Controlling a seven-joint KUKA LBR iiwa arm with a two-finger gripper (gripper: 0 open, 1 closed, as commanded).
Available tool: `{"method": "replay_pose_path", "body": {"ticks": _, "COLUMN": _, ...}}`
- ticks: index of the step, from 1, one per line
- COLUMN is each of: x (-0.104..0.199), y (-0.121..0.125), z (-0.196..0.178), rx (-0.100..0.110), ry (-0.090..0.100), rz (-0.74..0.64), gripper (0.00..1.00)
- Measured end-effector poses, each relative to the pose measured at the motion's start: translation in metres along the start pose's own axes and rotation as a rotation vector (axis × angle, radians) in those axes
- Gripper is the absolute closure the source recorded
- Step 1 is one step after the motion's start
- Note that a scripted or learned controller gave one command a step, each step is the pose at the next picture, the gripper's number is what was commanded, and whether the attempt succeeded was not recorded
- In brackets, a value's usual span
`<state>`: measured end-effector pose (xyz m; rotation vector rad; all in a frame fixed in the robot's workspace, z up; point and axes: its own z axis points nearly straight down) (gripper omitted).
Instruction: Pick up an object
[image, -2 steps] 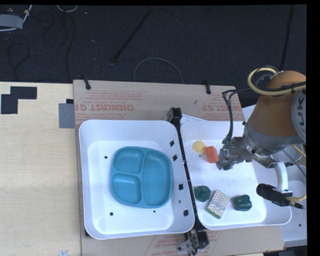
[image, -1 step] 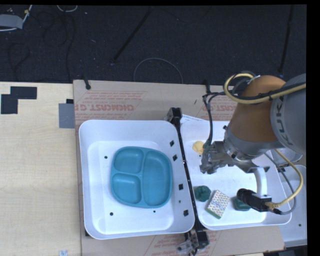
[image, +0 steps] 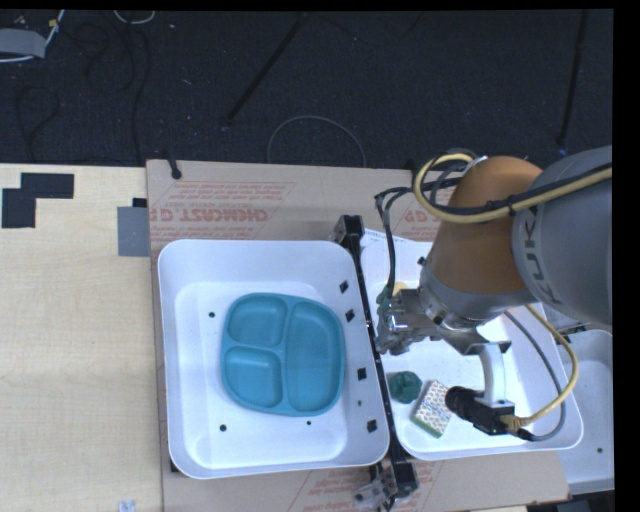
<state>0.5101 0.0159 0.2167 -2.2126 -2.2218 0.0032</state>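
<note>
The gripper (image: 392, 328) hangs low over the right bin (image: 560, 440), just above the green lump (image: 405, 385) and speckled sponge (image: 433, 408) at lower centre-right, and could snag the bin wall between.

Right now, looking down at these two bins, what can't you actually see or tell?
- Gripper: the arm's wrist covers it in the camera view, so whether its fingers are open or shut cannot be told.
- Right bin: the arm hides most of its floor; anything lying under it is unseen.
- Green object: too small and dark to identify.
- Speckled block: its pattern is blurred; possibly a sponge.
- Blue plate: plainly visible in the left bin.
</note>
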Motion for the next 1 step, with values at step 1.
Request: {"method": "replay_pose_path", "body": {"ticks": 1, "x": 0.0598, "y": -0.0126, "z": -0.0064, "rx": -0.001, "ry": 0.000, "rz": -0.002, "gripper": 1.00}}
